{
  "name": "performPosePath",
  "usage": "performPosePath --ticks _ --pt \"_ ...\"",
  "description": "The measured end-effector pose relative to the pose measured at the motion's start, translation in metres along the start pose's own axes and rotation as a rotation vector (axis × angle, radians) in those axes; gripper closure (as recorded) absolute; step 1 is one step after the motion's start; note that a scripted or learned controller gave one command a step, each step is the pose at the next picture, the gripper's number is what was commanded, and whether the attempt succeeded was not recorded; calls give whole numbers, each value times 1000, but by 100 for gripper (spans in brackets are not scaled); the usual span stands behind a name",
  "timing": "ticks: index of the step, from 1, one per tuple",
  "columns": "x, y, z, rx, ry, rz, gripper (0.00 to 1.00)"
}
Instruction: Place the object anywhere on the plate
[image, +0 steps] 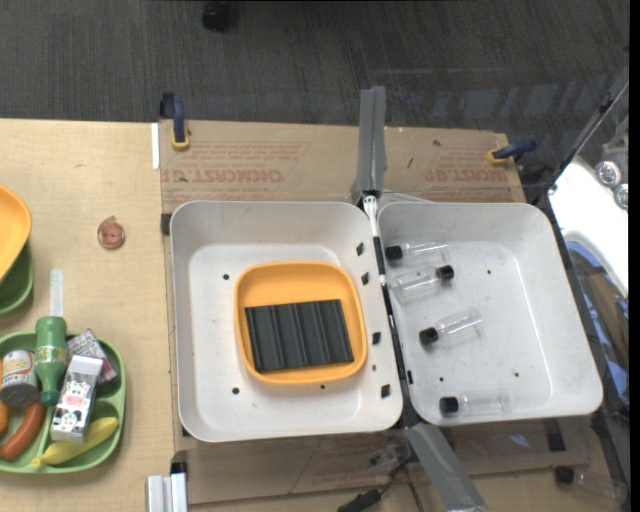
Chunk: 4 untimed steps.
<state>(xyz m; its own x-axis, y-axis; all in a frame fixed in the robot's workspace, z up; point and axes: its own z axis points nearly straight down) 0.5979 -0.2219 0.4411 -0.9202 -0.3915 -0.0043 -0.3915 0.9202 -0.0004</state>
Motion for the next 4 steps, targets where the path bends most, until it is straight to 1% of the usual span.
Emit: performPosePath --ticks 1,2,4 --pt "-57 -24 0 -1 -1 -365 100" --pt "-58 -24 0 -1 -2 -591 100" --pt "-57 -24 0 -3 -3 -1332 100"
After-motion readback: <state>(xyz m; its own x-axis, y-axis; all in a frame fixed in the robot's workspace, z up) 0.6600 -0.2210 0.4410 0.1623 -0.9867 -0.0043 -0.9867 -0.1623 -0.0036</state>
